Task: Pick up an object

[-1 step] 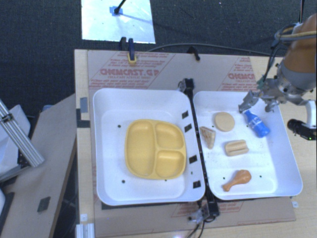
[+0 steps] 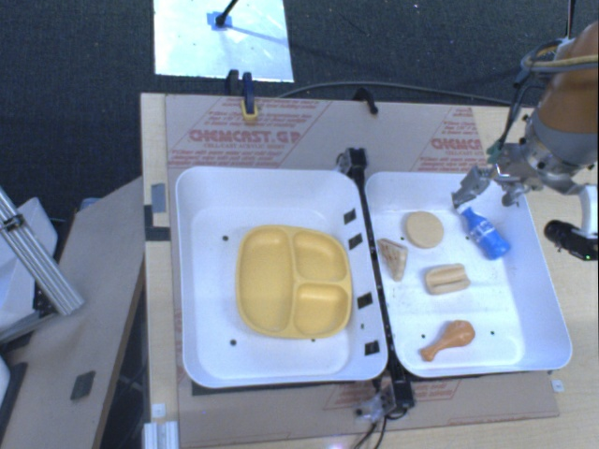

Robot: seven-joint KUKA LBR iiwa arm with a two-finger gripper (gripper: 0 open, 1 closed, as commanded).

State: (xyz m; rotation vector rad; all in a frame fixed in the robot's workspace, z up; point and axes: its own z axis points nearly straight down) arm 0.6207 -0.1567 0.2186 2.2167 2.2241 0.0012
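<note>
The right bin (image 2: 543, 340) holds a blue bottle (image 2: 486, 235), a round tan biscuit (image 2: 423, 229), a pale wedge (image 2: 393, 258), a hot-dog bun (image 2: 446, 278) and a brown drumstick (image 2: 448, 339). My gripper (image 2: 490, 189) hangs over the bin's far right part, just beyond the bottle's cap end. Its fingers are spread open, one finger (image 2: 467, 192) on the left and one on the right, with nothing between them. The grey arm with its orange band comes in from the right edge.
A yellow divided plate (image 2: 293, 281) lies in the left bin (image 2: 211, 204). A black hinge strip (image 2: 367, 251) runs between the two bins. A shiny metal sheet (image 2: 223, 26) lies on the dark floor behind the bench.
</note>
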